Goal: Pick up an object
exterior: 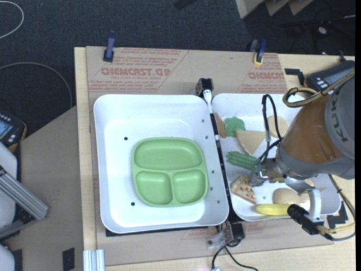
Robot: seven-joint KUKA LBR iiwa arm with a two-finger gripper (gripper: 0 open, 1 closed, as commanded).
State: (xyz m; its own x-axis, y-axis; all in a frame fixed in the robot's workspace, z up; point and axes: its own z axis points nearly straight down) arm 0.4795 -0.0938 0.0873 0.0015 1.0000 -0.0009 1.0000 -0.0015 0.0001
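Camera view: arm reaches from right over right bin (pixel 240 101). Pincer (pixel 258 175) low among toy food, just beside green item (pixel 242 160) and waffle piece (pixel 243 191); cannot tell its state. Banana (pixel 272 209) lies near front wall. Left bin (pixel 113 151) carries green divided plate (pixel 168 171). Step, as I judge: descent toward grasp. Next move calls for closing on one item, then lift.

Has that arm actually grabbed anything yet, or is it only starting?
Nothing looks done yet: no item is visibly lifted. The green divided plate sits in the left bin. In hand: the arm has its gripper low in the right bin, among the toy food, near the green piece and the pizza slice. I can't tell whether it has hold of anything. Left: grip one item and raise it.
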